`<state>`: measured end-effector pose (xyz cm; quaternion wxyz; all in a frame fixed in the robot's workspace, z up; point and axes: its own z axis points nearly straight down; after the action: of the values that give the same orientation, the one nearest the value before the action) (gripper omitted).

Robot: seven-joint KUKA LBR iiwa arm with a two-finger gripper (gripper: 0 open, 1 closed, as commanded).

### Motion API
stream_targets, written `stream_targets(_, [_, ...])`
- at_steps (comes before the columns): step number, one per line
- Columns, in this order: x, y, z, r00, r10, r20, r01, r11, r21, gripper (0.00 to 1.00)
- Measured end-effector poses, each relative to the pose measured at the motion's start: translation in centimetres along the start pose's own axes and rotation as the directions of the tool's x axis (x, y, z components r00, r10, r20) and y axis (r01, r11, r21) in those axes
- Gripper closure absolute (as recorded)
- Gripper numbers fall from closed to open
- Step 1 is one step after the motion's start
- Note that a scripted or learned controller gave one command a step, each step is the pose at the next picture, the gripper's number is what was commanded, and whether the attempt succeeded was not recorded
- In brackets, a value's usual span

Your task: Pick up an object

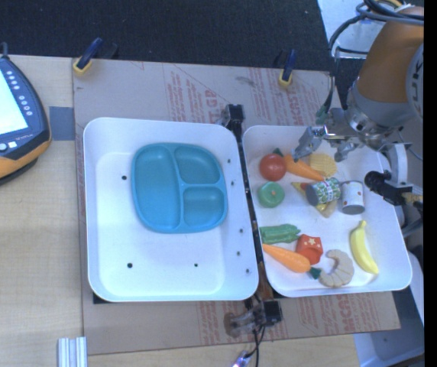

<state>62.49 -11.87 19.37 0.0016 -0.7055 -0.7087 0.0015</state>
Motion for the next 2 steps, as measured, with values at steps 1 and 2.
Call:
stream_targets(1, [-2.3, -3.1, 10.0, 1.0, -0.002, 0.002, 0.002, 1.0, -0.003, 0.0])
stream_targets(2, [-2.6, -3.0, 8.9, 1.0, -0.003, 0.006, 0.003, 1.0, -0.003, 1.0])
